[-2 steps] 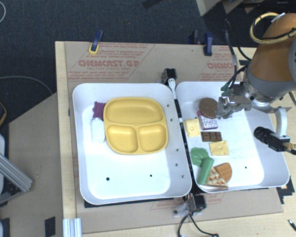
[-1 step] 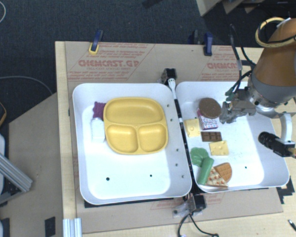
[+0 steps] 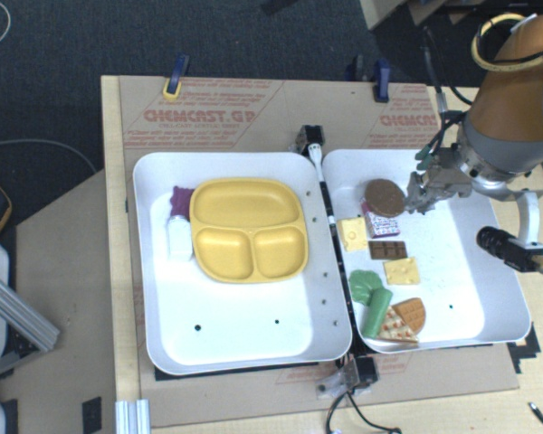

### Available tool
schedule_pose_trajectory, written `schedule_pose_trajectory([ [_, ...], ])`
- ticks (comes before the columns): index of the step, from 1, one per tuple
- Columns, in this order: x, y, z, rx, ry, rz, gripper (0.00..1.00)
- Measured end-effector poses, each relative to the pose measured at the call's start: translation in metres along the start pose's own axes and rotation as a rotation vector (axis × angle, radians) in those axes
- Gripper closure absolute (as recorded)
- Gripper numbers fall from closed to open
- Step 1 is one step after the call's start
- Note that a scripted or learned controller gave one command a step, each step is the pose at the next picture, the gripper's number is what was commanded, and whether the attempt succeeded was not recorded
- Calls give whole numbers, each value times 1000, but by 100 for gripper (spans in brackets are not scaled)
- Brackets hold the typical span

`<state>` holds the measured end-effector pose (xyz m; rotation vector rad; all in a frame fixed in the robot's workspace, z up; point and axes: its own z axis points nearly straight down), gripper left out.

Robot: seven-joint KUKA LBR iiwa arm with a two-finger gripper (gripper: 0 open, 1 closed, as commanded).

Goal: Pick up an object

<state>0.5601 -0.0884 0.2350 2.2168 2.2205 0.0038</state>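
Observation:
The right bin (image 3: 475, 283) holds several toy foods: a brown round patty (image 3: 384, 196), a pink-edged wrapper piece (image 3: 378, 223), a chocolate bar (image 3: 387, 250), two yellow cheese squares (image 3: 353, 233) (image 3: 401, 270), a green pepper (image 3: 371, 298) and a waffle with a brown bun (image 3: 402, 320). My gripper (image 3: 422, 191) hangs low over the right bin, just right of the brown patty, pointing down. Its fingers are hidden by the wrist, and I see nothing held.
The left bin (image 3: 163, 269) carries a yellow divided tray (image 3: 249, 229), with a purple item (image 3: 181, 201) and a white bottle (image 3: 178, 238) on its left. A black cylinder (image 3: 507, 247) juts in from the right. Clamps sit on the cardboard's far edge.

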Motion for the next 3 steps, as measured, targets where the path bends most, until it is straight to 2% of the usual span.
schedule_pose_trajectory([
  [1,5,-10,17,9,2,3,100],
  [2,-1,-9,1,1,0,2,100],
  [3,6,-3,4,2,0,1,100],
])
